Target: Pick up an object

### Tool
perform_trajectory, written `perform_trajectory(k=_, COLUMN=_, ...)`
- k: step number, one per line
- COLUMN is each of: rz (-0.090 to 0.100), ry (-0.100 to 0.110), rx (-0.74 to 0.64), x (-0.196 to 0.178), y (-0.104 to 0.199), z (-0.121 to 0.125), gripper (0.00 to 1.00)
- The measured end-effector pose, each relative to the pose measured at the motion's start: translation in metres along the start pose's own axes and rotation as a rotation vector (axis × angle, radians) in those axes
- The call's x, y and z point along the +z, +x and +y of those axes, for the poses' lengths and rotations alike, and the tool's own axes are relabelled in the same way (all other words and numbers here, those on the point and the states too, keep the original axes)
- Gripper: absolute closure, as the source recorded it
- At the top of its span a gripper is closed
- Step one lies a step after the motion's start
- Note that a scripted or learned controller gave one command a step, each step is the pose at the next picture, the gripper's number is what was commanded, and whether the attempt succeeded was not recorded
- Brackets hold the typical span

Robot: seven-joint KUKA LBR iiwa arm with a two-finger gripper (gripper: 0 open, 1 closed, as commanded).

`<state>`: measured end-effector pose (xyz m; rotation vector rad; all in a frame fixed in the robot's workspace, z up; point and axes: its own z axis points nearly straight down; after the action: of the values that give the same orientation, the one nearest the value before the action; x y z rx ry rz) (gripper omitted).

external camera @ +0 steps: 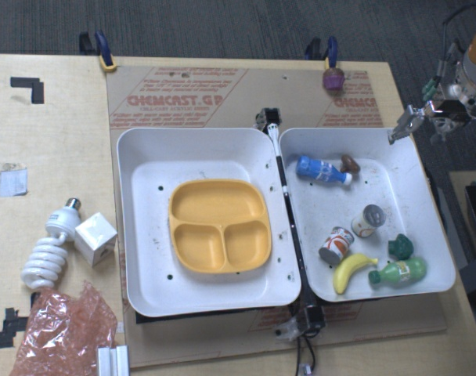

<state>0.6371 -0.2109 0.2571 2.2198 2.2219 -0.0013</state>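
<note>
The pincer (402,128) hangs at the right bin's (426,185) far corner; I cannot tell its opening. I'd drop squarely over the blue bottle (321,170), lying apart.

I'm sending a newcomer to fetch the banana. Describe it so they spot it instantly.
Look in the right white bin, at its near edge. The banana lies there between a small can and a green bottle. It is the only yellow, curved thing in that bin.

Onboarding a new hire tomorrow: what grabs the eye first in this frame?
The yellow divided tray sitting alone in the left bin. Next, the right bin, with a banana and green bottle near its front edge and a blue bottle toward the back.
</note>
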Motion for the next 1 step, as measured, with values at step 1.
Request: perform_trajectory(k=1, rz=0.004, ry=0.0, rx=-0.002, x=0.1392, y=-0.0089, z=-0.0155, gripper=0.0)
